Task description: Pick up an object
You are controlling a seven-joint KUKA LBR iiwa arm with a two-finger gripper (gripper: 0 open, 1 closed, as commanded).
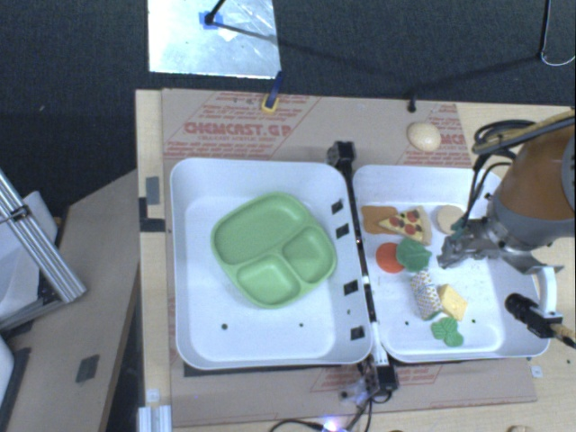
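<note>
I work in a robotics lab: my worktop is covered in printed cardboard, holding two white bins, with aluminium framing, loose cables and dark carpet.

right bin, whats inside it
The right bin holds a pizza slice, an orange disc, a green piece, a speckled block, a yellow wedge and a green floret. The arm covers its right part.

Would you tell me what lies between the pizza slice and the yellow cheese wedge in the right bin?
In the camera view, between the pizza slice and the cheese wedge lie a green leafy piece and a speckled grey piece.
</note>
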